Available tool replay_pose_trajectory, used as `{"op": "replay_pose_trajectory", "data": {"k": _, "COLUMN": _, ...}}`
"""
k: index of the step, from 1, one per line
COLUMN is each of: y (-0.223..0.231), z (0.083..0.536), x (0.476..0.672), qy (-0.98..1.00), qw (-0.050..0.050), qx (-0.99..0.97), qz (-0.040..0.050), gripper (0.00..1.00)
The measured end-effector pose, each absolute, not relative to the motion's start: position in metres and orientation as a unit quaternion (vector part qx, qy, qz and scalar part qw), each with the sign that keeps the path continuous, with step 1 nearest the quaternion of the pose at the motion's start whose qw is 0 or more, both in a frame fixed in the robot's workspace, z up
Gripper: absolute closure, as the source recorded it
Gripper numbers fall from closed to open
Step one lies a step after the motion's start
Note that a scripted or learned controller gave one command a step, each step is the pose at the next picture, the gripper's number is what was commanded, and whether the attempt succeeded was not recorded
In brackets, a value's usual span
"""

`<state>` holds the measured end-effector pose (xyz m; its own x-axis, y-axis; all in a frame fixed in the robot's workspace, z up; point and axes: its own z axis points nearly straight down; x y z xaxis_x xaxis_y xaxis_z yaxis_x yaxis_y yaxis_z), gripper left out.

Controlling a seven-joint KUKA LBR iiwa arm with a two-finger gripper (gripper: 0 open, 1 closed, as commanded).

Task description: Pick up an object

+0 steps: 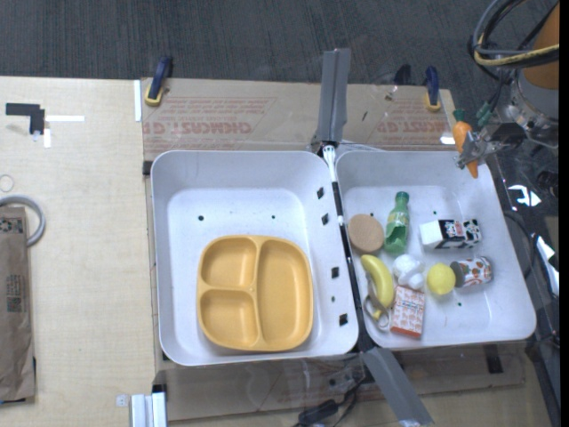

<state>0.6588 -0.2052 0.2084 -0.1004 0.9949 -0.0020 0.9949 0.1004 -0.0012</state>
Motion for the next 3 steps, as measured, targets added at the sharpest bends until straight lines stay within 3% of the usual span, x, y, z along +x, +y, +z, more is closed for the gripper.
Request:
{"op": "replay_pose_trajectory", "data": {"k": 1, "y": -0.223, "z": 0.290, "x": 0.644, "qy": 0.680, "qw": 0.001, "qx": 0.733, "qz": -0.0009, "gripper": 0.00}}
{"op": "replay_pose_trajectory", "data": {"k": 2, "y": -0.188, "z": 0.187, "x": 0.601, "qy": 0.691, "qw": 0.000, "qx": 0.722, "qz": -0.0012, "gripper": 0.00}}
{"op": "replay_pose_trajectory", "data": {"k": 3, "y": -0.210, "z": 0.092, "x": 0.637, "qy": 0.669, "qw": 0.001, "qx": 0.743, "qz": -0.0010, "gripper": 0.00}}
